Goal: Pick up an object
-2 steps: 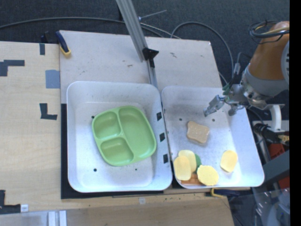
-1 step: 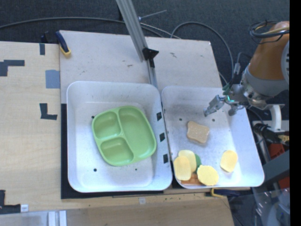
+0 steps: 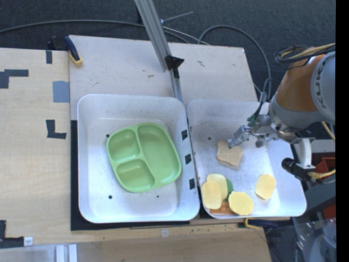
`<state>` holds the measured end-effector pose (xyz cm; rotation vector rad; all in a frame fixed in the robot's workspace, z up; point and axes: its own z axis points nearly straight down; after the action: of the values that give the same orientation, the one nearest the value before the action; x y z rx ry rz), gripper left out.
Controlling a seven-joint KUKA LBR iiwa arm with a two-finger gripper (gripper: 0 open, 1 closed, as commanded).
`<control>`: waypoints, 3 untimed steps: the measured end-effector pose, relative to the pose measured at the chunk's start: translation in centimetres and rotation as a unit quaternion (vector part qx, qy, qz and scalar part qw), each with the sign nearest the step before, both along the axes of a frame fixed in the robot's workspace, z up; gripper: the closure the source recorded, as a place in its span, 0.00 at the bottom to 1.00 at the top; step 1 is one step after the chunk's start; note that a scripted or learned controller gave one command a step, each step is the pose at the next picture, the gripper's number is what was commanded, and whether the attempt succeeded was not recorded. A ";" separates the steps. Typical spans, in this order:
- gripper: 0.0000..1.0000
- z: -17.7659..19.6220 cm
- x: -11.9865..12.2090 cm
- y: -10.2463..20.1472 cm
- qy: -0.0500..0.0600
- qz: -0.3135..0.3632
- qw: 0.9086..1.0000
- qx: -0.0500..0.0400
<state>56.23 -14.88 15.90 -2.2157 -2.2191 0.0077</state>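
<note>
My gripper [image 3: 239, 138] hangs over the right bin [image 3: 203, 119], near its middle, reaching in from the right. Just below and left of it lies a tan toast-shaped piece [image 3: 229, 155] on the bin floor; whether the gripper touches it I cannot tell. Along the bin's front lie three yellow pieces: one at the front left [image 3: 212, 193], one at the front centre [image 3: 240, 203] and one to the right [image 3: 265, 186]. A small green piece [image 3: 229, 185] peeks out between the first two.
The left bin [image 3: 90, 146] holds a light green divided plate [image 3: 143, 157]. A grey metal rod [image 3: 158, 31] slants down to the wall between the bins. Cables trail over the bench behind the right bin.
</note>
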 end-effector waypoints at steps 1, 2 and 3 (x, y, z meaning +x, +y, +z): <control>0.00 -5.4 0.4 -0.8 0.000 0.000 1.000 0.000; 0.00 -6.8 0.6 -0.7 -0.004 0.000 1.000 0.000; 1.00 -5.6 0.7 -0.7 -0.006 0.001 1.000 0.000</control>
<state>56.91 -15.60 10.29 -2.2203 -2.2265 -0.0045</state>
